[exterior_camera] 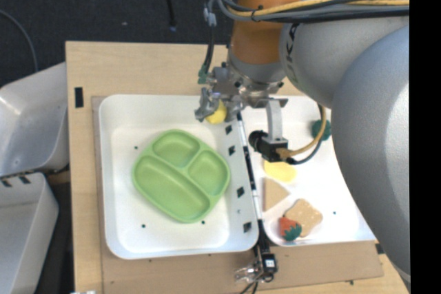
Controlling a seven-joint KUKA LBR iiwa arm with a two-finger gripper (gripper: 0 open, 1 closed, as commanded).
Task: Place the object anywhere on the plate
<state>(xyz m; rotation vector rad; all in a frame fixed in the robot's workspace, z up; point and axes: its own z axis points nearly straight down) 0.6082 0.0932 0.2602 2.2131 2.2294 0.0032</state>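
Note:
A green divided plate [180, 175] lies in the left white bin [124, 231], with nothing on it. My gripper [212, 111] hangs over the far right corner of that bin, just beyond the plate's far edge. A small yellow object [216, 116] shows between its fingers, which are shut on it. The object sits above the bin floor, close to the divider between the bins.
The right bin [344, 217] holds a yellow piece [279, 171], a tan wedge [273, 195], a tan slice [304, 214], a red and green toy [290, 228] and a green item [320, 127]. The grey arm covers that bin's far right.

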